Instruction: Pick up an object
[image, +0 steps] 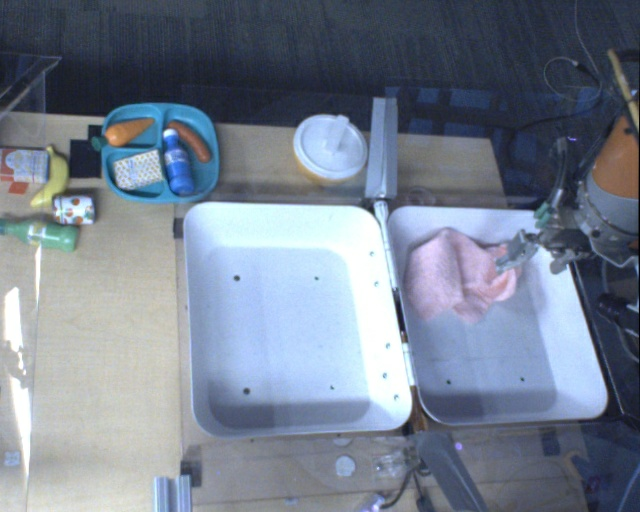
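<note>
Pink cloth (458, 275) bunched in right bin (570, 385), claw (512, 254) at its right edge.
Soft, light, limp; pinch a raised fold. Claw's state: cannot tell.

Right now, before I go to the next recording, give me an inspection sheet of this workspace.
Surface: wooden bench bearing two shallow white bins, left bin and right bin, side by side.
Job's things: crumpled pink cloth in the right bin, toward its far side.
Clutter: blue divided tray of toy food, white lidded cup, yellow banana, small can, green bottle, small carton, all outside the bins.
Grippers: gripper at the cloth's right edge; grasp unclear.
Cables: dark cables behind the arm, upper right.
Surroundings: dark floor beyond the bench.
</note>
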